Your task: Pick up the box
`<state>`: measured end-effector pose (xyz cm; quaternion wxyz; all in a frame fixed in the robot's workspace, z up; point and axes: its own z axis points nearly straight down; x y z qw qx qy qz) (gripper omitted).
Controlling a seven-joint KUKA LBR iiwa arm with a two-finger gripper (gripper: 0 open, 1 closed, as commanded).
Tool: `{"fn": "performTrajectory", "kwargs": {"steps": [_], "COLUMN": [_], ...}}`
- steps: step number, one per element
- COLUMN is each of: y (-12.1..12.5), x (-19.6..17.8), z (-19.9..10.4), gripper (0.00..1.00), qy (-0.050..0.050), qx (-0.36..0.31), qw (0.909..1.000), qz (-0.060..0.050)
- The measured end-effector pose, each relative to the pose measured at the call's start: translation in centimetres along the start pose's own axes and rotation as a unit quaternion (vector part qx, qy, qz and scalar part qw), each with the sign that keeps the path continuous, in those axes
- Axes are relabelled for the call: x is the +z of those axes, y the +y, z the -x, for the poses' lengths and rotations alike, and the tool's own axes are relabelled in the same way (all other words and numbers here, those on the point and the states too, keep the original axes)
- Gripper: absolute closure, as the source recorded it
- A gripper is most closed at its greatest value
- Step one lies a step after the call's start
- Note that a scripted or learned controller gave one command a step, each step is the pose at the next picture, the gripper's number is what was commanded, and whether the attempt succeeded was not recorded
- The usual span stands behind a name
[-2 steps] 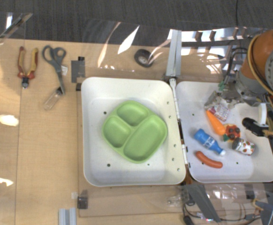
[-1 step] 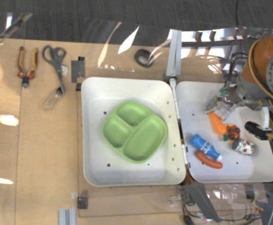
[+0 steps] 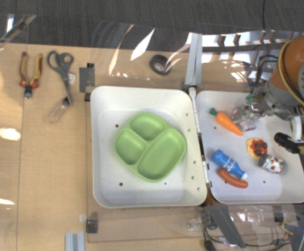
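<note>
You have not got the box yet: the likeliest candidate, a small white-and-red carton (image 3: 271, 163), lies on the floor of the right bin (image 3: 298, 195) just beside the pizza toy (image 3: 256, 147), with nothing gripping it. Your gripper (image 3: 252, 107) hangs over the bin's far side near the carrot (image 3: 228, 122), above a small greyish item (image 3: 246, 121) you cannot identify, and you cannot tell whether it is spread or closed. Reaching, closing and lifting all seem left to do.
</note>
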<state>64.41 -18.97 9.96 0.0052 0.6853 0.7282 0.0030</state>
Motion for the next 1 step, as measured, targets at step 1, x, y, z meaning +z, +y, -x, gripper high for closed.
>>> {"fn": "performTrajectory", "kwargs": {"steps": [1], "y": [-0.39], "x": [-11.09], "z": [-7.91], "gripper": [1.0], "qy": [0.001], "qx": [-0.186], "qw": [0.9826], "qz": [-0.001]}}
